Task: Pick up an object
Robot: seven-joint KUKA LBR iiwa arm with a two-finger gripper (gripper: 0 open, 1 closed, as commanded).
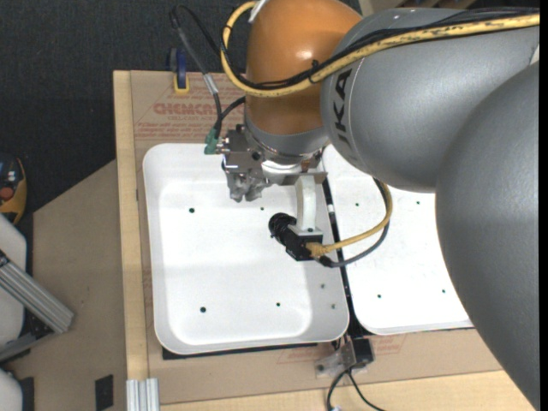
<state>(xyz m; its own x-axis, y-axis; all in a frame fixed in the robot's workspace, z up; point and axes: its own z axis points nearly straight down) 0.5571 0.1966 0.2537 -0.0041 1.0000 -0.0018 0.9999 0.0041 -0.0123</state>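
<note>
Grey arm (pixel 445 118) reaching from right, orange band up; gripper (pixel 244 187) pointing down.

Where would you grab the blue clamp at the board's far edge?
Probably the blue clamp by its blue handle, which juts past the cardboard board edge; come from above, far side. Its yellow end lies on the board, little to pinch.

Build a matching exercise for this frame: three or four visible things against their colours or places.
Things:
1. arm's band
2. left bin
3. yellow cable
4. clamp

Descriptions:
A. blue and yellow, at the bench's far edge
B. orange, above the wrist
C. white, below the end effector
D. looped over the seam between bins

Pairs: 1-B, 2-C, 3-D, 4-A
</note>
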